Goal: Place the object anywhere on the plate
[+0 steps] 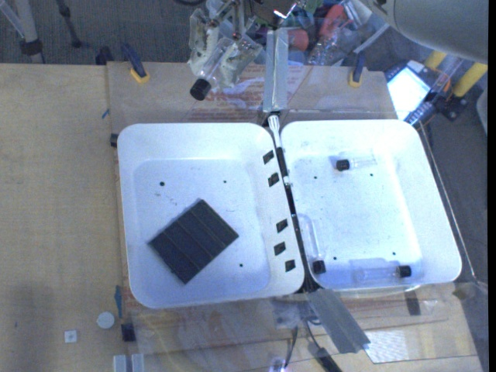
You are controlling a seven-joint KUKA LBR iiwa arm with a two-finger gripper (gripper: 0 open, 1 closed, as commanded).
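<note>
1. Two shallow white bins sit side by side on the surface: the left bin and the right bin.
2. A dark ridged plate, square and turned like a diamond, lies flat near the left bin's near edge.
3. A long clear tube with a black cap lies along the right bin's near edge.
4. A second clear tube lies against that bin's left wall.
5. A small clear piece lies near its far edge.
6. The tool hangs beyond the left bin's far edge. I cannot tell whether it is apart or together.
</note>
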